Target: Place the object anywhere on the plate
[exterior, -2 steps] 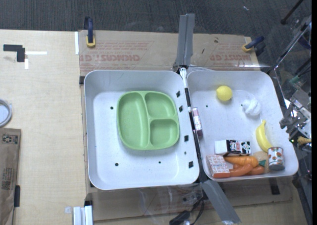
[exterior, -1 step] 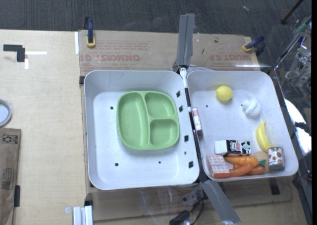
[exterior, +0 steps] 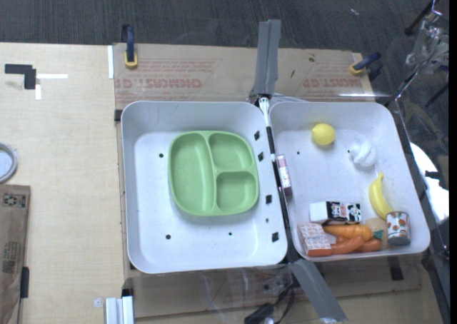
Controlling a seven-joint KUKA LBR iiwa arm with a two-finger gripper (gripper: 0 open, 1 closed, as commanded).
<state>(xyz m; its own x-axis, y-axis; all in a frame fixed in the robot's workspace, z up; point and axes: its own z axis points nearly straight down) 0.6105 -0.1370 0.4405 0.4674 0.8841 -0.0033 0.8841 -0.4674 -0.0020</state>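
From above, the bench carries two shallow white bins side by side. The left bin holds a light green plate with three compartments: one long section on its left and two smaller ones on its right, one above the other. The plate lies flat near the middle of that bin, and all three sections are bare.

The right bin holds the loose things. A yellow lemon sits near its upper middle, well apart from the rest. A small white crumpled object lies to its right, nearer the far wall. A yellow banana lies lower down by the right wall, curved and roughly upright in the picture. Just below it stands a small can with a red and white label, in the lower right corner. A black and white carton lies on its side near the bin's lower middle. Beneath it two carrots lie across the bottom edge, touching each other, with a pink and white packet just to their left. A slim dark red stick-shaped item lies along the divide between the two bins.

None of the loose things lies on the plate. The state of the jaws cannot be told from this picture.
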